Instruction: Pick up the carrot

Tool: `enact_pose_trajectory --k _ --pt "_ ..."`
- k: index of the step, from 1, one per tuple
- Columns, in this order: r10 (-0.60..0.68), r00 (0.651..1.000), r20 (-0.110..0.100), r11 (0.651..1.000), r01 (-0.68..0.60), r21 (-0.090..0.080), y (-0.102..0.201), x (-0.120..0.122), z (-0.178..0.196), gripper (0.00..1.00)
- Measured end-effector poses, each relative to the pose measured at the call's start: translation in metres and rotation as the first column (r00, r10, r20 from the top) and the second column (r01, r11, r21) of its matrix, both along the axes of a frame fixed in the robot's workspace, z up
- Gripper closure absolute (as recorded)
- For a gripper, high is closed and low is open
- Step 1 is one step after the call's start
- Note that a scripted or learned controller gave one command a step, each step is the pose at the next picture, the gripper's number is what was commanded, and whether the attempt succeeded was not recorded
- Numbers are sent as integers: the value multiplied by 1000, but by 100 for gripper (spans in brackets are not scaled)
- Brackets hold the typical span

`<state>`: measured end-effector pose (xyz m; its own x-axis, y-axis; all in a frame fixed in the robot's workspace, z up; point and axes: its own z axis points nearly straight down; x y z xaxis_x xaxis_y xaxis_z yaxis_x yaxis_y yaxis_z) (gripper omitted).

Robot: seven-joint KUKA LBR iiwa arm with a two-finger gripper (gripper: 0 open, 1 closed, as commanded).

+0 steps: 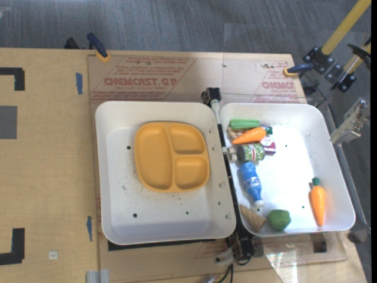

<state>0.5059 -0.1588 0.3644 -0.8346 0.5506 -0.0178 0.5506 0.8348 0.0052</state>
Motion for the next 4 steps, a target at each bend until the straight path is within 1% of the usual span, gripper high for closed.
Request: enact_pose_trajectory --k 1,2,3,4 --pt "1 1000 -12 1000 -1 4 1 -1 -6 0" --pt "249 969 -5 969 -249 -6 -66 -23 158 0" --pt "599 801 -10 801 -599 -7 -65 -25 174 0" --pt "766 643 -14 643 -766 0 -64 -22 143 0"
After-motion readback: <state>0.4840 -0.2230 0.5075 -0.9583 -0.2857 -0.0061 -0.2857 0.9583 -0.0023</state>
